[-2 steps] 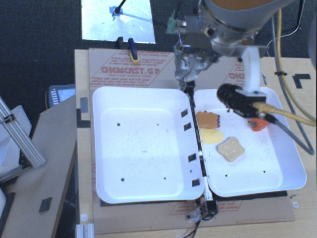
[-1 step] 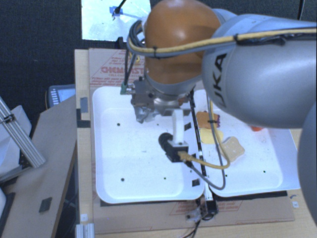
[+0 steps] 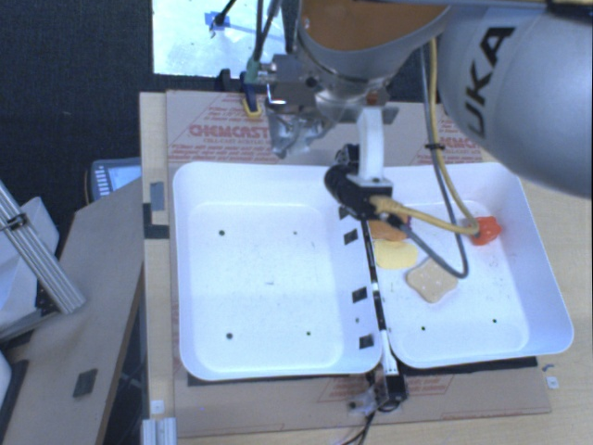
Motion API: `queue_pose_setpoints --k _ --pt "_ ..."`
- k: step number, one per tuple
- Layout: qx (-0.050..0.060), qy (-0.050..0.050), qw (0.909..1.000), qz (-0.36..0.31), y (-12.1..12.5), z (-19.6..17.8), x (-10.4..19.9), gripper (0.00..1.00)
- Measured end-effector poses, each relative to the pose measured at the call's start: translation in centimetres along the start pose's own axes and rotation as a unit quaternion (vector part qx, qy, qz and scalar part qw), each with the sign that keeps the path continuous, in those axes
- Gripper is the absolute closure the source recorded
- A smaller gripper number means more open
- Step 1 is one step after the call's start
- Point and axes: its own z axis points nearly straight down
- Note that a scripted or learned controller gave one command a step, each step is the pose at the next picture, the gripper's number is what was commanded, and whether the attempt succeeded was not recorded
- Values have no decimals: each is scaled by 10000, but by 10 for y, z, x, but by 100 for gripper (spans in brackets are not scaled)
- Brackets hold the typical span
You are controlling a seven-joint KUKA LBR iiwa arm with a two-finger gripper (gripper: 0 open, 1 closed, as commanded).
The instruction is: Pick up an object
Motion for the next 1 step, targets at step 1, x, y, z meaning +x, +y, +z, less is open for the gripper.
queue_pose_setpoints --k 1 --pt "13 10 10000 -23 -39 -103 14 100"
